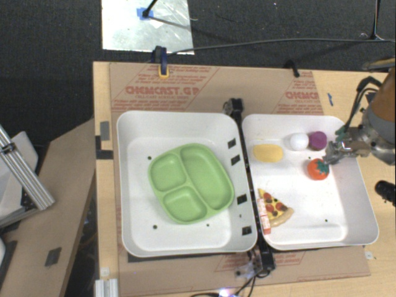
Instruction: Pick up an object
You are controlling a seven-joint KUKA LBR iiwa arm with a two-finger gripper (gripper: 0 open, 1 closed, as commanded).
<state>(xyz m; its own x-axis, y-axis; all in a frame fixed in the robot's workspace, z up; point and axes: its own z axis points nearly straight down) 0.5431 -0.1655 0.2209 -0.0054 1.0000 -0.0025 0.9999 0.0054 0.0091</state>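
The gripper [332,154] is hovering just beside the tomato [318,169] (finger state: cannot tell), right bin [346,228].

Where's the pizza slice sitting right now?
The pizza slice lies in the right bin, near its front-left corner beside the divider, well below the yellow piece and apart from the tomato.

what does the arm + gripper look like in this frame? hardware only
Grey arm entering from the right, with an orange band at the frame edge. Dark cables loop along the wrist. The gripper is small, metallic grey; its jaws are too blurred to describe.
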